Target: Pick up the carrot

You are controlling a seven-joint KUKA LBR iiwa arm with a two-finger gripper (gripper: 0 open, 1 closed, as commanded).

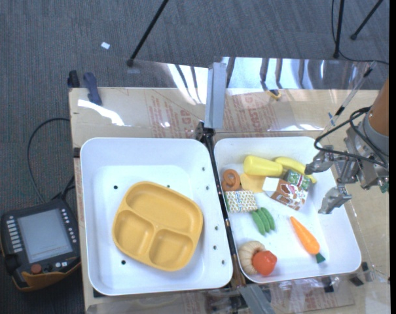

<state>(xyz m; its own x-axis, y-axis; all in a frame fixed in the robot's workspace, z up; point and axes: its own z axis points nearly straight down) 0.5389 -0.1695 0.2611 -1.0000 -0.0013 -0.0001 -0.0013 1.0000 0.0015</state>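
The carrot [306, 236], orange with a small green tip, lies at a slant on the floor of the right bin [345, 244], near its front right corner. My gripper [323, 184] hovers over the bin's right side, above and slightly right of the carrot and clear of it. Its two fingers [333, 200] are spread apart with nothing between them. The lower finger is a short way beyond the carrot's thick end.
The right bin also holds a colourful carton [291, 190], two yellow pieces [263, 166], a donut [232, 178], a checked packet [241, 201], a green pod [264, 220], a bun [249, 252] and a tomato [265, 262]. A yellow divided plate [158, 226] sits in the left bin [96, 175].
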